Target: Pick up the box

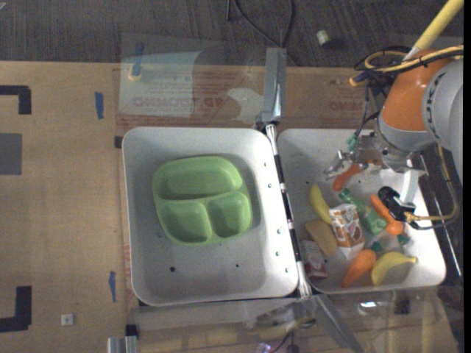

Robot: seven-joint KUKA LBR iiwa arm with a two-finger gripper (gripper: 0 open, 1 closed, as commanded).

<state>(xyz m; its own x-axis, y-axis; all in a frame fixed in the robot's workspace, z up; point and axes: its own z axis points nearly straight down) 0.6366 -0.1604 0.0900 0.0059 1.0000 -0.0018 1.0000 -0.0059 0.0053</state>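
The box (346, 225) is a small white carton with red print. It stands in the middle of the right bin (302, 149), among toy foods. My gripper (348, 165) hangs over the upper part of that bin, up and slightly right of the box and well apart from it. Just beneath the gripper lies an orange piece (346, 177); whether the gripper touches it I cannot tell. The arm's orange band (412, 109) is at the upper right.
Around the box lie a yellow banana (320, 203), a tan piece (321, 235), green pieces (366, 213), a carrot (358, 265) and a second banana (392, 265). A flat packet (315, 259) leans at the bin's left wall. The left bin (140, 219) holds a green divided plate (202, 199).
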